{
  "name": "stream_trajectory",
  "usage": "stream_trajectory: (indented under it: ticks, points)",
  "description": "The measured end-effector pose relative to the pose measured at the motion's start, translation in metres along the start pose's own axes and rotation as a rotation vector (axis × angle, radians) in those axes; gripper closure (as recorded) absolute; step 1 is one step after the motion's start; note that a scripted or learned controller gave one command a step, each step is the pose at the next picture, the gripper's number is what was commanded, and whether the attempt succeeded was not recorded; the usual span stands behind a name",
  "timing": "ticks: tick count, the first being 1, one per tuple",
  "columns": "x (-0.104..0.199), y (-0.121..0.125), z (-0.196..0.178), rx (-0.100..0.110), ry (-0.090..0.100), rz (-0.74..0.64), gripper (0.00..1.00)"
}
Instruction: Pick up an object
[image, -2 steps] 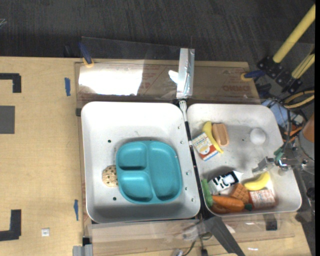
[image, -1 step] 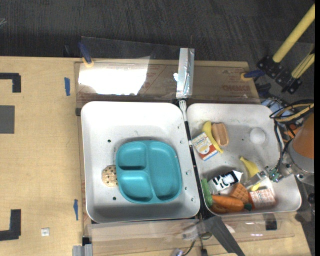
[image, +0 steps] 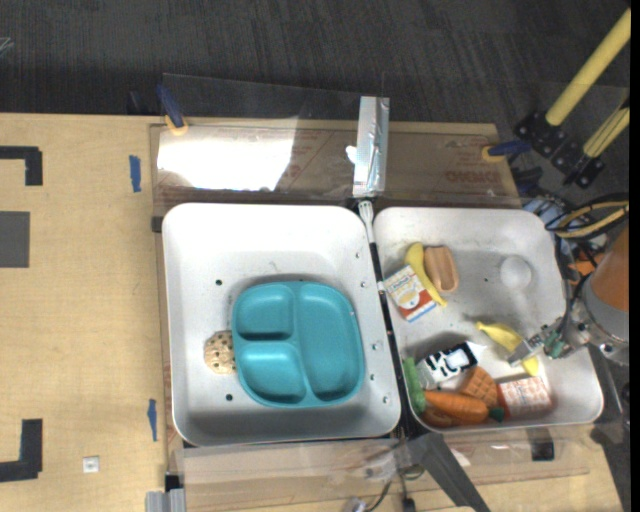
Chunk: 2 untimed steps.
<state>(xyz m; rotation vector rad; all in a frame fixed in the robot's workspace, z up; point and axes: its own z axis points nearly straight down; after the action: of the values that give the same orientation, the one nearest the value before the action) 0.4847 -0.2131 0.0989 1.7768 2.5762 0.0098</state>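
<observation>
Grey arm with orange band reaching in at right edge, gripper (image: 548, 342) low over right white bin (image: 530, 235). Fingers' state impossible to tell. Small yellow banana-shaped toy (image: 497, 335) lying just left of gripper, near it, not seen between fingers. Teal three-compartment plastic tray (image: 297, 342) in left white bin (image: 190, 300).

Lab: taped bench (image: 70, 300), white bins (image: 190, 240), cables (image: 590, 215).

Grey arm (image: 612, 335) at right edge, orange band, small metallic claw (image: 548, 342)
</observation>
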Motion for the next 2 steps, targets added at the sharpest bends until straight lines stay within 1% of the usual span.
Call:
stream_trajectory:
  ticks: [1,2]
  points:
    - [0.0718,0.0256,-0.1258,0.008,0.003,0.239,1.0]
    - [0.0714,0.0244,-0.1244,0.012,0.004,0.241,0.0]
